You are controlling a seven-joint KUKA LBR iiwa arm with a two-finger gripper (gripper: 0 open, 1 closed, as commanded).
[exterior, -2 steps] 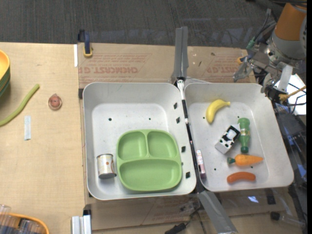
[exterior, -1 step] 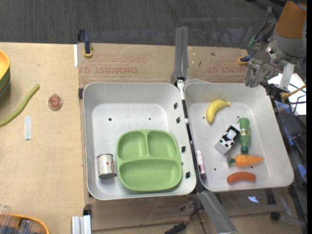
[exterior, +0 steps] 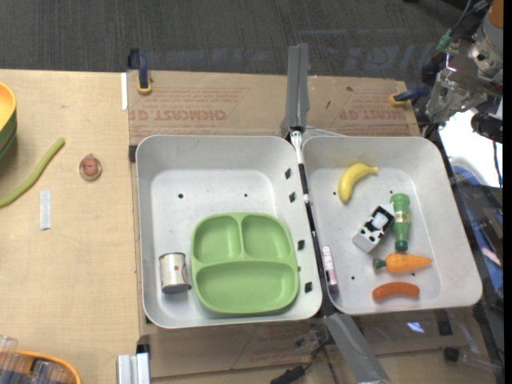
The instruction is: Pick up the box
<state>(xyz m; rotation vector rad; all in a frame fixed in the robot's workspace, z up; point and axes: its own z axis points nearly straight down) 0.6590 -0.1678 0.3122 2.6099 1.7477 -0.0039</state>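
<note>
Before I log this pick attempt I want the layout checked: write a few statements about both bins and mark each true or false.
1. The box lies in the right bin. True.
2. The green divided plate sits in the right bin. False: it is in the left bin.
3. The box lies beside the green bottle. True.
4. The banana lies in the plate. False: it lies on the right bin's floor, near the far side.
5. The small can stands left of the plate. True.
6. The carrot lies on the wooden bench. False: it lies in the right bin.
</note>
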